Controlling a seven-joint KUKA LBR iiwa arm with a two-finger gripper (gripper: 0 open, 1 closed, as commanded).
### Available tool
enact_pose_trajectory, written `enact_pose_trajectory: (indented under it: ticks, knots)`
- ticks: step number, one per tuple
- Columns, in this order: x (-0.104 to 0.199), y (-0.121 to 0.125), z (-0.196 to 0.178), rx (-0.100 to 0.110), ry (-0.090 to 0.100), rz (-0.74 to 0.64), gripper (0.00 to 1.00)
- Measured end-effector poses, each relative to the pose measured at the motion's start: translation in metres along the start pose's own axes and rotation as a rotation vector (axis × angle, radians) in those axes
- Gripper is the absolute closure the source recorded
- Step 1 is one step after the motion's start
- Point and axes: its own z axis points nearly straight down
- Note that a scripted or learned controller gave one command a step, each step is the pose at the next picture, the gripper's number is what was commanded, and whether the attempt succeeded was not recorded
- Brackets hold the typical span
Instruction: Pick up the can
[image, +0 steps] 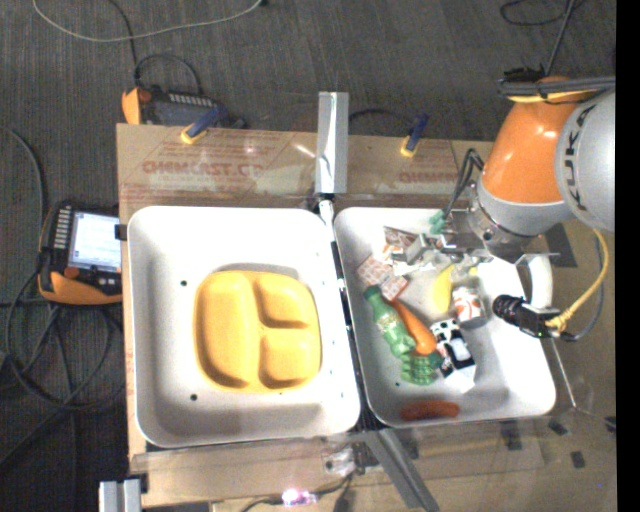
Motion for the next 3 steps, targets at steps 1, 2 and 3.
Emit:
enact_pose_trajectory:
  ticks: [1, 2, 3]
  knots:
    - [-0.043, -0.015, -0.032, -0.002, -0.002, 0.135, 0.0]
    - [-0.102, -0.038, -0.007, -0.002, -0.002, 0.005, 0.0]
    - [-0.105, -0.03, 0.114, -0.003, 0.001, -0.062, 0.0]
